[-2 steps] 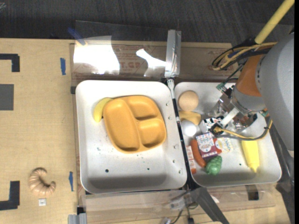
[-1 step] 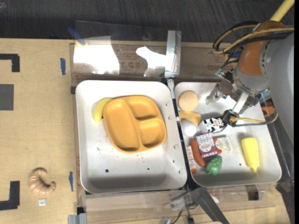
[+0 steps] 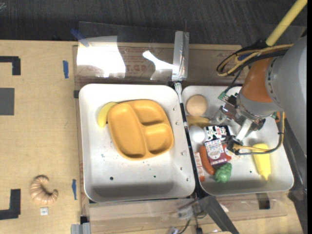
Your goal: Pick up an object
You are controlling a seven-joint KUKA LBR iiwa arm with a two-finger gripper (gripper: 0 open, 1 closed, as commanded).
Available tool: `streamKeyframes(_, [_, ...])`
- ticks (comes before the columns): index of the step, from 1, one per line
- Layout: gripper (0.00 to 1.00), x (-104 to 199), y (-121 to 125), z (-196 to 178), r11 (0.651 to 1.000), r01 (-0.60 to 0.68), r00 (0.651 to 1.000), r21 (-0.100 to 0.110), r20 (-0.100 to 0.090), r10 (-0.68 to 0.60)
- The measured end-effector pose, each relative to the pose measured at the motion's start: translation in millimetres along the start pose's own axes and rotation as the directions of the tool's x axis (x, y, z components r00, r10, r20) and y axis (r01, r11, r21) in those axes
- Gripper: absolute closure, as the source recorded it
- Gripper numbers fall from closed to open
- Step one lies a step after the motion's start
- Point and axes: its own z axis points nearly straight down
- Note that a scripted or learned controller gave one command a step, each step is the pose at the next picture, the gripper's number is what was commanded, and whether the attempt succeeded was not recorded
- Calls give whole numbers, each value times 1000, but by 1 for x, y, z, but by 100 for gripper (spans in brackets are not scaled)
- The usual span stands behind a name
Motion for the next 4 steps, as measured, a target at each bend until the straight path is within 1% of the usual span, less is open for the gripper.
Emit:
streamKeyframes(1, [100,0,2,-11,1000,-2,1000,-4,0,2])
streamKeyframes(2, [100,-1,2,-21,1000,-3,1000,-4,1,3])
streamKeyframes(3, [100,-38,-64,-12,997,-74,997,3,3,74])
streamKeyframes(4, [100,-41,-82,-2,991,-137,991,-6,-3,137])
